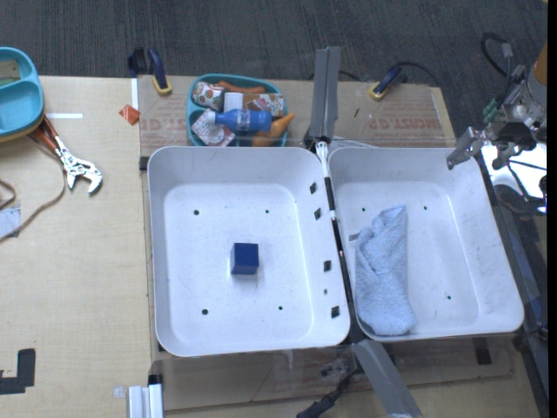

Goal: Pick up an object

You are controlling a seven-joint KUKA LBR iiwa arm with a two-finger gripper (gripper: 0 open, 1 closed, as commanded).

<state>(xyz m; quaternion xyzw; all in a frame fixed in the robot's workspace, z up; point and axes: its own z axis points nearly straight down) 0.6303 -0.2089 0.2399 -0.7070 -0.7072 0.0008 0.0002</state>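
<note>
Camera view, one entry per item, operator.

Claw [470,146]: you find it at the far right, over the back right corner of the right bin [487,320]. It hangs from the grey wrist, with cables bunched behind it. You cannot tell from this angle whether it is spread or pressed together. Nothing shows between its tips.

Blue block [245,259]: your nearest candidate for picking. It lies well to the left of the claw and nearer to you, on the floor of the left bin [165,320], roughly at that bin's middle. It sits flat. It looks close to a cube, so no clear long axis can be read; its edges run about square to the bin walls.

Pale blue cloth [384,273]: crumpled, lying in the right bin, left of the claw and nearer the front. Its long axis runs from the back of the bin to the front, and the wider bunched end points to the front wall.

Surface [78,303]: tan board, well left of the claw. On it you have a teal tray [235,111] of mixed small items behind the left bin, a wrench [80,171] and a light blue dish [17,94] at the far left edge.
</note>
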